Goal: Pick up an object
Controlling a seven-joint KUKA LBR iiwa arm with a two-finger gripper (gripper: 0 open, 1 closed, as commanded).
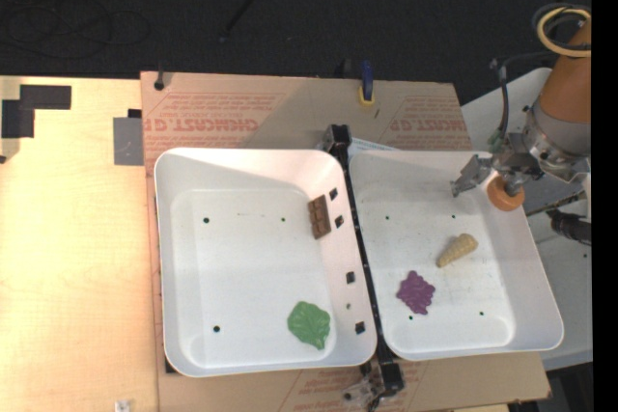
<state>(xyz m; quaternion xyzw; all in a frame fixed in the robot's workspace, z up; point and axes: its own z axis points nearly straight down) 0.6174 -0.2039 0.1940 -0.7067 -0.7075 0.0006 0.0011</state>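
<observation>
My gripper [498, 180] hangs over the right edge of the right bin [541, 328], its grey fingers [469, 177] spread open. A small round orange object [504, 196] sits just under it, between the spread fingers and not clamped. Lower in the same bin lie a tan cone-shaped piece [457, 249] and a purple lump [416, 291]. In the left bin [183, 265], a brown block [318, 215] leans against the right wall, and a green lump [309, 324] rests near the front.
The two bins meet at a black divider with clips [353, 236]. Cardboard [241, 116] lies under both bins, with a blue clamp [366, 82] at its back edge. A pale wooden bench top [68, 246] stretches to the left.
</observation>
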